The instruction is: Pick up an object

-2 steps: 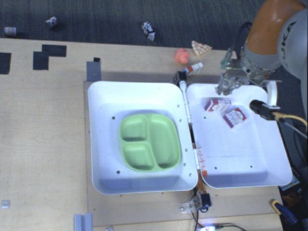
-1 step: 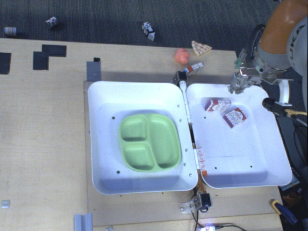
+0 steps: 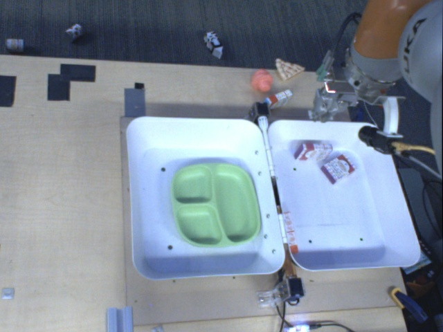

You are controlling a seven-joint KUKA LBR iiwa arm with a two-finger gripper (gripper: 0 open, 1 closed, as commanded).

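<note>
Over the right bin's far edge I see my gripper; finger state: cannot tell. Two packets lie just near-side, likely next target

Grey, rounded KUKA iiwa arm with a broad glossy orange band above the wrist; silvery metal two-finger gripper below, a small red light on its mount; black cables trail beside the wrist

Green tray in left bin
</note>
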